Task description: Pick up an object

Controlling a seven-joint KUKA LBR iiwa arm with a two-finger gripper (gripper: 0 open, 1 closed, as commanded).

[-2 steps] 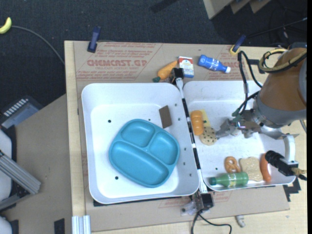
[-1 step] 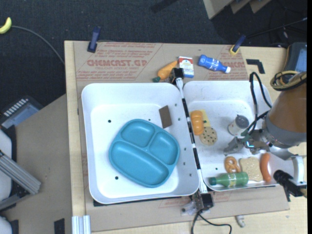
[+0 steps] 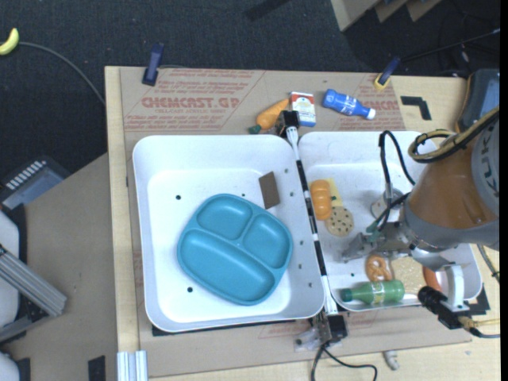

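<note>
The arm is reaching in from the right and hanging over the right bin (image 3: 349, 151), its gripper (image 3: 379, 240) low among the toy food there. I cannot tell how the gripper is set, nor whether it has anything; the wrist is hiding that.

Just beside it a pretzel (image 3: 379, 269) is lying on the bin floor, with a green bottle (image 3: 373, 294) on its side near the front wall. Further left a round cookie (image 3: 340, 221) and an orange piece (image 3: 321, 198) are sitting close to the divider.

The pretzel looks light, stiff plastic, flat and likely to slide; pinching across its outer loops seems best. The bottle is smooth and would probably roll, so across its middle.

The blue divided plate (image 3: 234, 248) is resting in the left bin (image 3: 151, 173).
</note>
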